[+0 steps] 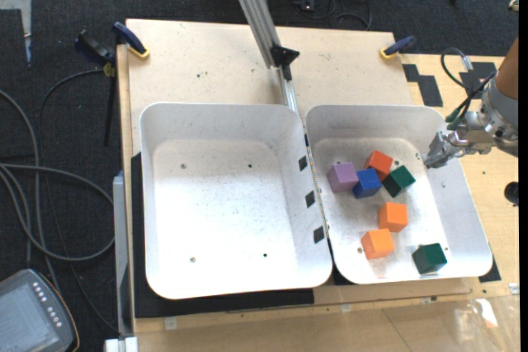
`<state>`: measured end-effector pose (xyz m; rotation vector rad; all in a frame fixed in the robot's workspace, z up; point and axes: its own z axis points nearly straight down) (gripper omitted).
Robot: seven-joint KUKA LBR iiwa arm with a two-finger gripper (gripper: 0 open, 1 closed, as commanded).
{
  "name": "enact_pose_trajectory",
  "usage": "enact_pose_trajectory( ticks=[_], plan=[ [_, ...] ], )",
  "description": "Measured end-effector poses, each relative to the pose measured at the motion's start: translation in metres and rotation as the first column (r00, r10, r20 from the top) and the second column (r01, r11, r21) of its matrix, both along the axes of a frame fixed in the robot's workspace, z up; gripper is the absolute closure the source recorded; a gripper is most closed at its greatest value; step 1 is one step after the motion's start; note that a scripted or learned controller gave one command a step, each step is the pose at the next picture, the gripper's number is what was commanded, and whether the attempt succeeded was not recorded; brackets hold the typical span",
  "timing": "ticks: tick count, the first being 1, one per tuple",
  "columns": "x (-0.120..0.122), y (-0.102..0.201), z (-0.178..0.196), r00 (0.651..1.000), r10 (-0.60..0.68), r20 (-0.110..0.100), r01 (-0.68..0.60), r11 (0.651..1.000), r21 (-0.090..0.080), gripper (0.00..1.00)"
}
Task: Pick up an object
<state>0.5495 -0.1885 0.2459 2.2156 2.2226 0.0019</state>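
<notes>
Your tool [435,154] sits over the right rim of the right bin [462,210]; you cannot tell how its tips stand, and no cube shows in it. Count seven cubes in that bin: three orange, two green, one blue, one purple. The purple cube [343,176], blue cube [367,183], one orange cube [379,162] and one green cube [400,180] bunch together. Two orange cubes [393,216] [378,243] lie nearer you, and the second green cube [429,257] is near the front corner. The left bin [165,136] shares the counter [206,62].
</notes>
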Motion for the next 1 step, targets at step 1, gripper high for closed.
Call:
enact_pose_trajectory(
  ticks=[1],
  plan=[
    [-0.0083, 0.0526, -0.0092, 1.000, 0.004, -0.004, -0.004, 1.000, 0.003, 1.00]
  ],
)
